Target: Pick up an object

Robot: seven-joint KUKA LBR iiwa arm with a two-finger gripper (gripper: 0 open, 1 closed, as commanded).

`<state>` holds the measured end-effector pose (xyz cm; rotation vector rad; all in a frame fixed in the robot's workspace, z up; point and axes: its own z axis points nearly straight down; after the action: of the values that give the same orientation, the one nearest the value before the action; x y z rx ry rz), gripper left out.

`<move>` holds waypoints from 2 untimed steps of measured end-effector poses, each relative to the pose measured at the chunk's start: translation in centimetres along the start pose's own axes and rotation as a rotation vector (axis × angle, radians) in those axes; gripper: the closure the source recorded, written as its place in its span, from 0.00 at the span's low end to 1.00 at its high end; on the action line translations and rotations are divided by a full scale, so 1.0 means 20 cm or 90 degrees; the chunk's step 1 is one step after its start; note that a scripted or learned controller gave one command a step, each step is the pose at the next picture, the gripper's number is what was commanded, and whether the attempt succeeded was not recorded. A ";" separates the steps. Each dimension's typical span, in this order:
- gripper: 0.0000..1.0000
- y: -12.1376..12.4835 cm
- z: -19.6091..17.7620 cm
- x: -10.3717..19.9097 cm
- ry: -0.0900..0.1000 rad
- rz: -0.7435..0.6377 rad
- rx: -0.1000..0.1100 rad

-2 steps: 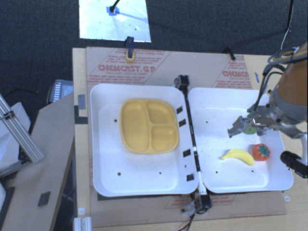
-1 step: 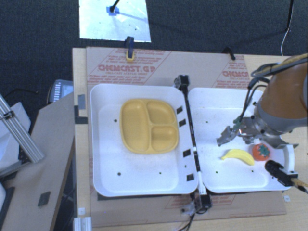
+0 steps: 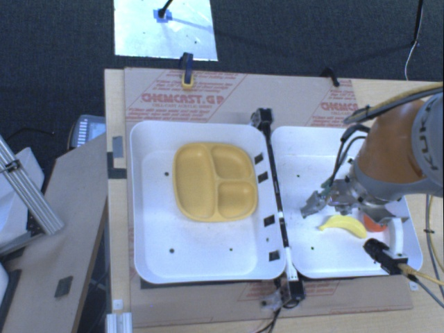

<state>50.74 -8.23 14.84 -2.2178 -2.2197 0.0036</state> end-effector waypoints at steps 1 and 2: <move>0.00 0.04 0.22 -0.04 -0.001 -0.001 -0.007; 1.00 0.04 0.17 -0.04 -0.001 0.000 -0.007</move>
<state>51.48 -8.94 11.49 -2.2236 -2.2261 -0.0062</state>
